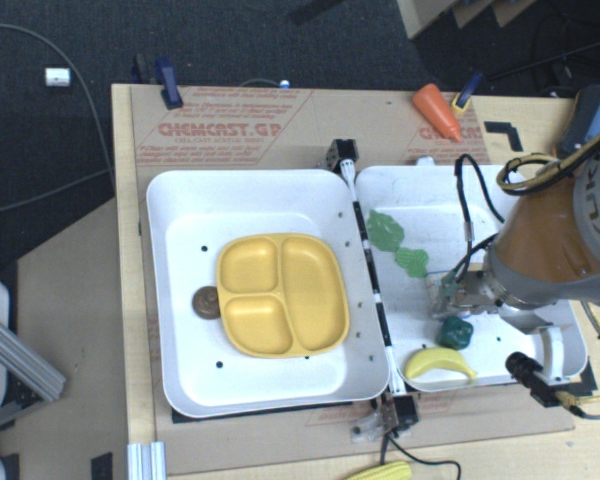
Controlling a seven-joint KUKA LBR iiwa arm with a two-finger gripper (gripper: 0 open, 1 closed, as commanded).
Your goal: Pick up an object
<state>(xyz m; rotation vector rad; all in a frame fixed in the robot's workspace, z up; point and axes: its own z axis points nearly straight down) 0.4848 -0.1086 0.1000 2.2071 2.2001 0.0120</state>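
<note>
A dark green object (pixel 456 332) lies in the right bin (pixel 420 184), just above a yellow banana (pixel 439 366) at the bin's near edge. The claw (pixel 452 299) sits directly over the green object; whether it is open or closed cannot be told. Two light green pieces (pixel 385 231) lie further back. The left bin (pixel 170 268) holds a yellow divided plate (pixel 282 294) and a brown disc (pixel 206 302).

Yellow tray (pixel 282 295) in left bin (pixel 170 268); hand (pixel 448 301) low in right bin (pixel 420 183), above teal object (pixel 457 332).
</note>
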